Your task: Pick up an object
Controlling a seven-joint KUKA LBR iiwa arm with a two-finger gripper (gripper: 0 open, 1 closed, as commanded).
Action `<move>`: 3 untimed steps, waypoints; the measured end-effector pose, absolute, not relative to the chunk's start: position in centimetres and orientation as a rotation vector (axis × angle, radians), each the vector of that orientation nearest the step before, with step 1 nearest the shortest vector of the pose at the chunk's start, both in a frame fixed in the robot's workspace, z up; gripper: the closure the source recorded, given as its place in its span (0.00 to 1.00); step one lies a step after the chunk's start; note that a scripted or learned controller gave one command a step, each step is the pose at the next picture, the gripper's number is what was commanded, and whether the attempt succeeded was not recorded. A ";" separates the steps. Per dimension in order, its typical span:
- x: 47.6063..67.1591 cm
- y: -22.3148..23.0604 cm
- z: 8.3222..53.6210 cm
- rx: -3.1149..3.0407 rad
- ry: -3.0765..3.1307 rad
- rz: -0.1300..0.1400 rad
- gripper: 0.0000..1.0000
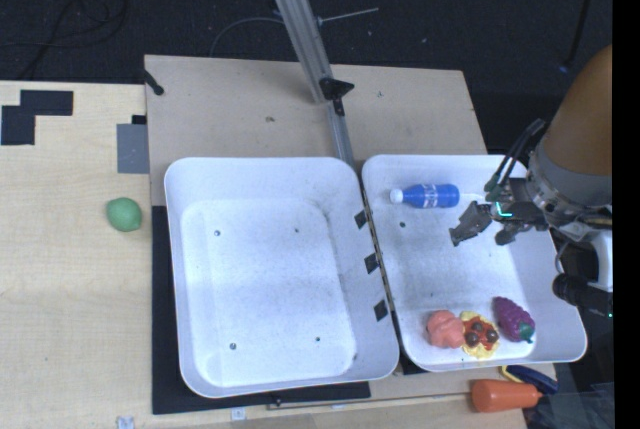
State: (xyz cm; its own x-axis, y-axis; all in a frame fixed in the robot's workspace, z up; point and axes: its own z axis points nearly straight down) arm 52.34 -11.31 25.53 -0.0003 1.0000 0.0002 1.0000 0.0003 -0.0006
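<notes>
Camera view: gripper [488,223] is hovering with fingers spread, holding nothing, near the blue bottle [428,196] lying in the right bin [560,347] (likely light, rigid, slippery; grasp mid-body, across its width).

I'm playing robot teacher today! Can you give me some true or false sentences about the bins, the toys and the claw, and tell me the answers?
1. The blue bottle lies in the right bin. True.
2. The claw has the blue bottle between its fingers. False: the claw is open and holds nothing, and the bottle lies on the bin floor to its left.
3. The green ball is inside the left bin. False: it sits on the bench outside, left of that bin.
4. The purple toy is in the right bin's near corner, by the other toys. True.
5. The orange carrot is outside the bins, at the front. True.
</notes>
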 end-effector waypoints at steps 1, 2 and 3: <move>52.3 -11.3 25.5 -2.221 -2.221 0.001 0.00; 52.2 -11.5 19.2 -2.218 -2.218 0.006 0.00; 51.8 -11.4 13.0 -2.217 -2.218 0.006 0.00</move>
State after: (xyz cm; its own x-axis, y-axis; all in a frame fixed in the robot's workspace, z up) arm 51.76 -11.43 12.96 -0.0004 1.0000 0.0009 1.0000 0.0004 -0.0062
